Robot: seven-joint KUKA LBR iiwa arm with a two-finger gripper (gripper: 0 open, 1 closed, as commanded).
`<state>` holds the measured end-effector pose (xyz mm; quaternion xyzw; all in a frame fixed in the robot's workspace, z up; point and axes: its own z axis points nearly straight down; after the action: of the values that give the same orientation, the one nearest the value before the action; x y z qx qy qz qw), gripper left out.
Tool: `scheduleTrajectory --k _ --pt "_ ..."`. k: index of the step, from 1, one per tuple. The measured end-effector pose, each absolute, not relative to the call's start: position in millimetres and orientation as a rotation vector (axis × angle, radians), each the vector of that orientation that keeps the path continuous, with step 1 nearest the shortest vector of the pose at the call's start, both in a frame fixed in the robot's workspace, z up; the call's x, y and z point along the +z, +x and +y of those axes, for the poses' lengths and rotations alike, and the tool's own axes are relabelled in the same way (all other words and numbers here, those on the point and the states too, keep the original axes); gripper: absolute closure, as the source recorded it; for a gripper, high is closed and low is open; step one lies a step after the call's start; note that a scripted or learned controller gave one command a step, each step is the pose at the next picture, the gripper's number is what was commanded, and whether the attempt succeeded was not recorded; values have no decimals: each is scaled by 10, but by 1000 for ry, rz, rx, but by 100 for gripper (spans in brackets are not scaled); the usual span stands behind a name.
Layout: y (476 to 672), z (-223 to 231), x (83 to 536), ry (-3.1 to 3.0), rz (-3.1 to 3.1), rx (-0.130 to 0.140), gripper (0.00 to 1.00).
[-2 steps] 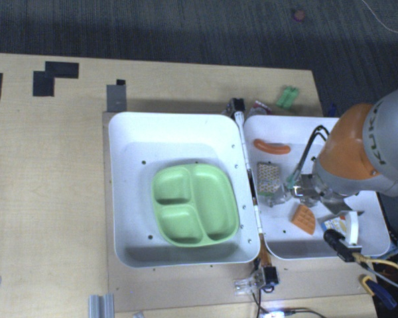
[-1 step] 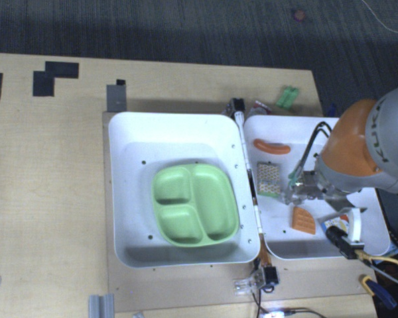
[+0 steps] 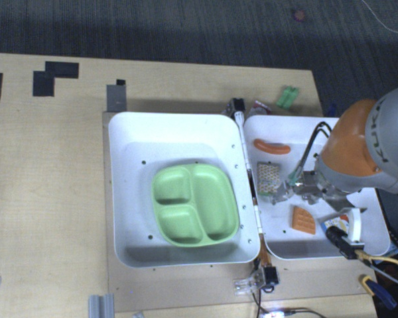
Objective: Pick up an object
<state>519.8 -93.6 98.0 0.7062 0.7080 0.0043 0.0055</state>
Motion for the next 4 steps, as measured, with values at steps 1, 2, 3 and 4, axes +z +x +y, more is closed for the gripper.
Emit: scheduleTrajectory --k 1,2,3,4 --pt "4905 -842 873 2211 2213 12 0" --pt "4922 -841 985 2208 2211 17 100" --pt "4921 -841 984 2207 2212 16 0" --pt "4952 -837 867 2216 2220 6 0"
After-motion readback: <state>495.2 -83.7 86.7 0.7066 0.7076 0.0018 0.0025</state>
